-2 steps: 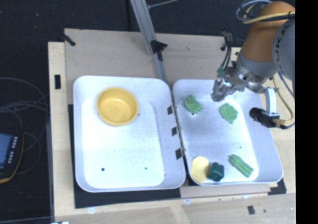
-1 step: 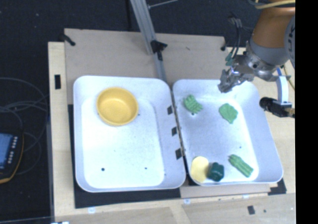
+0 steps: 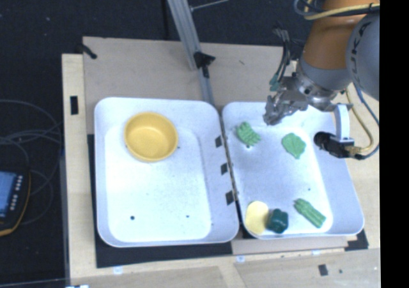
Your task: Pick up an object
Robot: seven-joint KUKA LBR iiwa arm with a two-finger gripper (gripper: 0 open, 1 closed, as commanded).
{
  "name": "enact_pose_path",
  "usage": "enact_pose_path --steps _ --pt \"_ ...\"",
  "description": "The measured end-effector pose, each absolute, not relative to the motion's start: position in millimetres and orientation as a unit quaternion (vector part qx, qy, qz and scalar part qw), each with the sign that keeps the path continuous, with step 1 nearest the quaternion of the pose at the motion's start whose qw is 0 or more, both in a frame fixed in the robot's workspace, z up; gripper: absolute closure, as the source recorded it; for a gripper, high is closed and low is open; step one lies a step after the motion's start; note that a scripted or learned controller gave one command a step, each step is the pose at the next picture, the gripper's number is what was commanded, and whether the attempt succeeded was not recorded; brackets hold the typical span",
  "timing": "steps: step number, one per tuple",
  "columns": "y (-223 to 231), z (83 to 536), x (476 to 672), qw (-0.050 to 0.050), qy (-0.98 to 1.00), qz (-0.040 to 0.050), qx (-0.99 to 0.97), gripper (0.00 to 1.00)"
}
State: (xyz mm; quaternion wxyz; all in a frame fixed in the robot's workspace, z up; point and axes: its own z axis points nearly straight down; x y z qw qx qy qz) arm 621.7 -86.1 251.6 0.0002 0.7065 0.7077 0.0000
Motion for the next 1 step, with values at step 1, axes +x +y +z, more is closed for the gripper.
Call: enact_pose_path --steps 1 --pt "-39.5 258.3 612.0 0.000 0.708 0.0009 0.706 1.00"
